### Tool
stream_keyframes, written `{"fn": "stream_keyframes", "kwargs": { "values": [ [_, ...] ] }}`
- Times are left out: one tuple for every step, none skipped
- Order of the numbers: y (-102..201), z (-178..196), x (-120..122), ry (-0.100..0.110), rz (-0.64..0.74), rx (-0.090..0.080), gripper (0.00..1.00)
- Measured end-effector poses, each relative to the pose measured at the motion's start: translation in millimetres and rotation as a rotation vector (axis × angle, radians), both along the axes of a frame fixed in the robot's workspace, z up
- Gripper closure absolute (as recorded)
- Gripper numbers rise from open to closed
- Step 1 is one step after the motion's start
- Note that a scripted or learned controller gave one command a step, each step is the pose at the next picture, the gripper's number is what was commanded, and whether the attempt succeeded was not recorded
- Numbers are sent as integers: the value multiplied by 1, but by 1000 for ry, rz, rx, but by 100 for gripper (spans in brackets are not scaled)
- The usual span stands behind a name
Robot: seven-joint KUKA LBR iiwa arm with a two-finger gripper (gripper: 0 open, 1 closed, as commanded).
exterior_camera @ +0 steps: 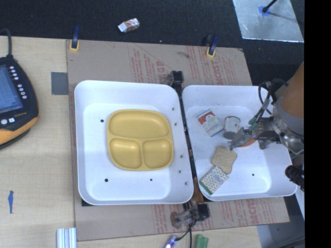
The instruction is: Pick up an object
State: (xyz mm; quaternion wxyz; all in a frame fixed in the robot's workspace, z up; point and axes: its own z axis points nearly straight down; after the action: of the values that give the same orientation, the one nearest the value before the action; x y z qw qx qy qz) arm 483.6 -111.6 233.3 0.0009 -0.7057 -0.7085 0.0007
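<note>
Right bin (269, 187): small carton (209, 123), metal cup (231, 124), tan sponge-like slab (224, 159), patterned packet (214, 180). Hand (239, 138) low among them; grip cannot be told. Left bin (88, 138): yellow divided tray (139, 139).

Bench: a pale wooden bench top (36, 190) carried everything.
Sheet: a brown cardboard sheet (155, 61) lay flat on it, held at 12 o'clock by two blue-and-yellow clamps (75, 39).
Bins: a left shallow white plastic bin (85, 138) and a right shallow white plastic bin (269, 185) sat touching on the sheet.
Pendant: an orange-edged black control pendant (13, 105) lay at 9 o'clock.
</note>
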Motion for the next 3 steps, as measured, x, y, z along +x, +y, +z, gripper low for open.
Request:
{"fn": "stream_keyframes", "kwargs": {
  "values": [
    [19,-141,13,-1,1,0,0],
    [16,-130,14,-2,2,-4,100],
    [17,-130,14,-2,2,-4,0]
  ]
}}
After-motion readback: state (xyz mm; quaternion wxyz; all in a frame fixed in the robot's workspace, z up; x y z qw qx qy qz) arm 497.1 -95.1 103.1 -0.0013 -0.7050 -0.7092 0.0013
